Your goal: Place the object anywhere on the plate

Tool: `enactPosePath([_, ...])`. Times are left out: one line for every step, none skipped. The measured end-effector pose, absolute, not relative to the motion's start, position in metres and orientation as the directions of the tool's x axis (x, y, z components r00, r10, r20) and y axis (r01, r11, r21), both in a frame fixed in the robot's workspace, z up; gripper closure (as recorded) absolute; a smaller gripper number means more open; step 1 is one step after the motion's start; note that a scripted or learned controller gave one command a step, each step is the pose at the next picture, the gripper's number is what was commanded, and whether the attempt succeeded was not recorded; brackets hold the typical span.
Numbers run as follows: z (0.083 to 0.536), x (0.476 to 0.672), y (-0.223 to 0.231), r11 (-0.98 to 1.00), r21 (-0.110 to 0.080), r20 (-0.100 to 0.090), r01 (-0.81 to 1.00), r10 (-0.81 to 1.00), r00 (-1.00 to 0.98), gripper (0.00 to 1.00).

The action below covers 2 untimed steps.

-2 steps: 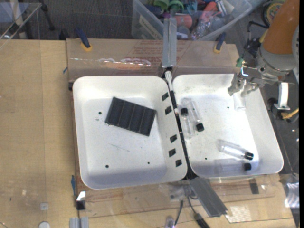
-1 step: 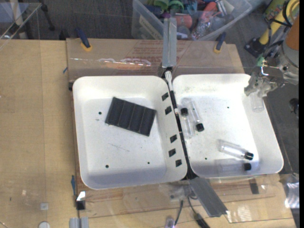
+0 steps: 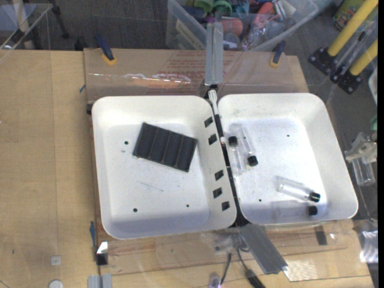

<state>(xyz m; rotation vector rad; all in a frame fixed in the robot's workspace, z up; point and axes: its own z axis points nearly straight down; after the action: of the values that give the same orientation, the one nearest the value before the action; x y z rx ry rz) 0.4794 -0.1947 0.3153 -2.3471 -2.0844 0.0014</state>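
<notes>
1 black plate (image 3: 165,147), perhaps 3 vials (image 3: 297,190)

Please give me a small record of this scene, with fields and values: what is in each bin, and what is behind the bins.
left bin: one dark ribbed rectangular plate, lying flat, slightly tilted
right bin: several clear vials with black caps
vials near divider: a cluster close to the left wall of the right bin
vials near front right: one lying flat, another beside it at the corner
behind the bins: clear tub of colourful items
bench: light wood
</notes>
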Motion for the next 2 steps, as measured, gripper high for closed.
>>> enactPosePath([0.315,0.479,-0.195,-0.118,-0.002,0.001,0.993,0.993,0.118,0.00])
enactPosePath([0.326,0.480,-0.195,-0.119,0.001,0.001,0.993,0.993,0.119,1.00])
